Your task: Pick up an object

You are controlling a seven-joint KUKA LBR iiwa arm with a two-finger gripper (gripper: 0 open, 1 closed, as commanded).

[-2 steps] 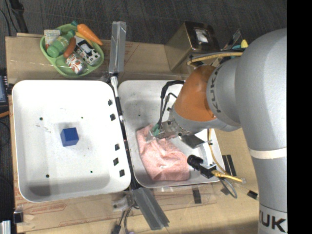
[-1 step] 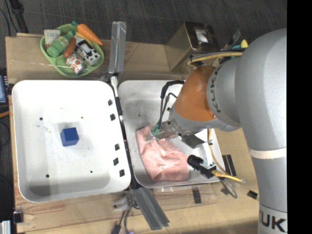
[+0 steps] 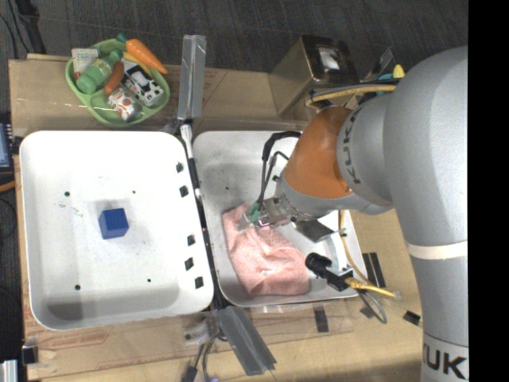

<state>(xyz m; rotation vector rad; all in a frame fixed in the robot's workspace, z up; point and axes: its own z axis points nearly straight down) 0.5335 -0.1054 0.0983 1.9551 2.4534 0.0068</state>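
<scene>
- Dark grey carpet runs along the top of the view, behind a wooden bench [image 3: 238, 86] that carries two shallow white bins side by side
- Taking the right bin [image 3: 211, 213] as the landmark: the left bin [image 3: 48, 213] sits just beside it, the two rims meeting at a grey metal divider [image 3: 191, 78] whose strip runs on above them
- A pink cloth [image 3: 266, 257], rumpled and folded on itself, lies on the floor of the right bin, in the half nearer the camera
- The grey arm [image 3: 421, 150] comes in from beyond the right bin's far side, and its orange band [image 3: 318, 161] hangs over the bin's middle
- The gripper [image 3: 262, 216] is down at the upper edge of the pink cloth, touching or almost touching it; its tips are too small and too hidden by the wrist to say whether they are apart or together, and whether any cloth is pinched cannot be told
- A blue cube [image 3: 114, 222] rests alone near the middle of the left bin, well apart from the right bin
- A green bowl [image 3: 83, 102] holding toy food, with an orange carrot [image 3: 143, 54] on top, stands on the bench above the left bin
- A small brown box [image 3: 306, 74] stands just above the right bin's upper rim
</scene>
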